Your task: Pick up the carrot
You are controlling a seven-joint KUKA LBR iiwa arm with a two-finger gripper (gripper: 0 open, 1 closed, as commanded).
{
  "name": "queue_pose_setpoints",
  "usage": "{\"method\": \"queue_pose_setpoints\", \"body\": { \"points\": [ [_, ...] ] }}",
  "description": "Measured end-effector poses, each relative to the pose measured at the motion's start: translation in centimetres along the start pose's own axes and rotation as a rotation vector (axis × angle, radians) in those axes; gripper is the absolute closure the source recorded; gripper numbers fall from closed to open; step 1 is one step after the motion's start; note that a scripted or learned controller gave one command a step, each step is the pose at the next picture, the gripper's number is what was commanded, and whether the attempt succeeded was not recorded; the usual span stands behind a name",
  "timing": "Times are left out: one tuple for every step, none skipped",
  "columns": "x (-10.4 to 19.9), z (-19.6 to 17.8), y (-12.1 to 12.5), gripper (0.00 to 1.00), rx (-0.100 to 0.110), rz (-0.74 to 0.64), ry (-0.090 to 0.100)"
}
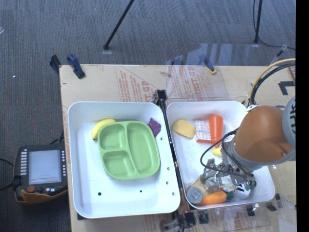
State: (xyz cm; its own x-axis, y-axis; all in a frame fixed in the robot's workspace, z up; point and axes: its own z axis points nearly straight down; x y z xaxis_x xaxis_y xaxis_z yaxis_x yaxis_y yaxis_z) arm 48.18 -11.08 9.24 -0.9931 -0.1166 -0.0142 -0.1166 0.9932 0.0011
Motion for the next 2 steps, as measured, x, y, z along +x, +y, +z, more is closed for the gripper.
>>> {"method": "queue_pose_setpoints", "body": {
  "points": [
    [-0.63,-0.26,-0.12,0.00,0.006,-0.001,-0.022],
    [-0.38,-1.02,0.07,1.00,0.002,-0.005,-0.007]
  ]
}}
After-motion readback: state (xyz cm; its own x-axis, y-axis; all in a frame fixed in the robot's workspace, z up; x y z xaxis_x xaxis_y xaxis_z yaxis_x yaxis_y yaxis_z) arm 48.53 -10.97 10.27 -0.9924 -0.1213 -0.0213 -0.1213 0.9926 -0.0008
